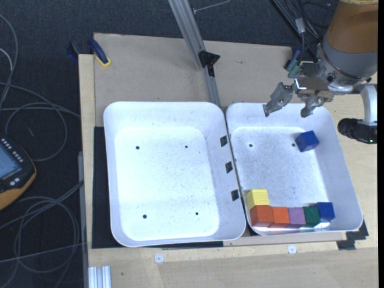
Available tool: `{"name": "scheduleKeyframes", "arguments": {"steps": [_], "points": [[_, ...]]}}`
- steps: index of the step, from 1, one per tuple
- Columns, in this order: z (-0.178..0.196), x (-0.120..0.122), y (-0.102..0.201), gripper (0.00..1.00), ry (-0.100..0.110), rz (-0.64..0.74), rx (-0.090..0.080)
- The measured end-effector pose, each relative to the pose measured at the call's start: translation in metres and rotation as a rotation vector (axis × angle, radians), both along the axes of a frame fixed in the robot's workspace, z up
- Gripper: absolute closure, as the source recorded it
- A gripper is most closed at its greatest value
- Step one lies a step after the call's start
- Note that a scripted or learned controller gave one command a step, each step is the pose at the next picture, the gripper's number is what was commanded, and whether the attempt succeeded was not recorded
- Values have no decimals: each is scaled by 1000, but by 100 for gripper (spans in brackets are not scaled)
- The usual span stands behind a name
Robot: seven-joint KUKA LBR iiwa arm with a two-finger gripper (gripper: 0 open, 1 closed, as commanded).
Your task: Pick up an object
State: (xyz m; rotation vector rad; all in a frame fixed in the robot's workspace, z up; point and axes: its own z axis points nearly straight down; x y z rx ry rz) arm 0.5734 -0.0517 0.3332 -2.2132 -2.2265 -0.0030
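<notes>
Two white bins sit side by side on the bench (150, 65). The left bin (120, 116) holds nothing but its speckled floor. The right bin (345, 182) holds the blocks. One blue cube (307, 141) lies alone near the far right corner, tilted a little, well apart from the rest. Along the near edge runs a row of blocks touching one another: an orange block (261, 215) at the near left corner with a yellow block (258, 197) just behind it, then a second orange block (280, 215), a purple block (297, 216), a green block (311, 214) and a small blue block (326, 210) toward the near right corner.

The tool (293, 105) hangs over the far edge of the right bin, its two fingers spread apart and nothing between them. It sits just beyond the lone blue cube, not touching it.
</notes>
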Motion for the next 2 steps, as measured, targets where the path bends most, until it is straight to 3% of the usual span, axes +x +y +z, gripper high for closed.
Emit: {"name": "scheduleKeyframes", "arguments": {"steps": [1, 2], "points": [[-27, 62, 32, 0, -2, -1, -2], [44, 88, -26, 0, -11, -10, -7]]}}
